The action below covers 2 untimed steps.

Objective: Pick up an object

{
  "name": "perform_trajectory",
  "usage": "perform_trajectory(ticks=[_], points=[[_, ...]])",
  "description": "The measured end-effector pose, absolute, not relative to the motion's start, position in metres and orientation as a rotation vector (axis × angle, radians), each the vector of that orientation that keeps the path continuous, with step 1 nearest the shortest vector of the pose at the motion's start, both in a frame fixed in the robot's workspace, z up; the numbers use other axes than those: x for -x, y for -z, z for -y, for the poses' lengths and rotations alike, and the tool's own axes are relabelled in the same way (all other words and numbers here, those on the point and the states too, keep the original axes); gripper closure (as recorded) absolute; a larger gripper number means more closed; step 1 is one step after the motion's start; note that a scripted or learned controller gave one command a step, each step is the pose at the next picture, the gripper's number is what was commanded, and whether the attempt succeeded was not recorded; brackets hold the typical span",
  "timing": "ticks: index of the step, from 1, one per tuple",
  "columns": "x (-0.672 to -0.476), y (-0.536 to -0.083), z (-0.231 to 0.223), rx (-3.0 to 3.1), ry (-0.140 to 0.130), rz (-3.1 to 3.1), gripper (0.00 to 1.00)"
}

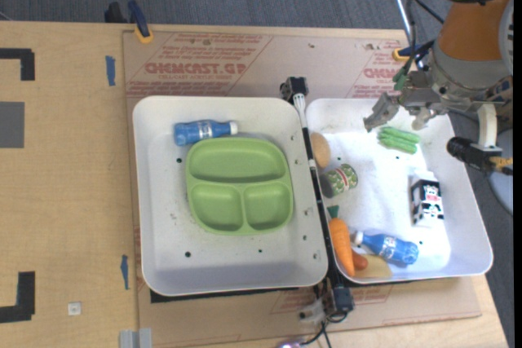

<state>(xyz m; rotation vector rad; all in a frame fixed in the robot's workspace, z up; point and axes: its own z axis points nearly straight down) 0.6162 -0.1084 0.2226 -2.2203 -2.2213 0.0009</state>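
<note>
Green pod-shaped toy (398, 139) lies in the upper part of the right bin (465, 200), just beneath the hand (397, 116). Hand hovers at the frame's upper right, fingers spread wide, nothing between them. Pod looks light, stiff plastic, smooth, likely to skid on the white floor; best taken across its narrow width near the middle. Other candidates lower in that bin: black-and-white carton (426, 202), blue bottle (390, 248), carrot (342, 244). Left bin (155, 200) holds a green divided plate (239, 183).
</note>
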Motion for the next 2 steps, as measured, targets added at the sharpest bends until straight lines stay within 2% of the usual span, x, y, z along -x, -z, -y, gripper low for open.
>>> perform_trajectory(ticks=[1,2], points=[[-0.577,-0.255,0.16,2.093,-0.001,2.341,0.0],[-0.518,-0.218,0.202,2.017,0.0,2.409,0.0]])
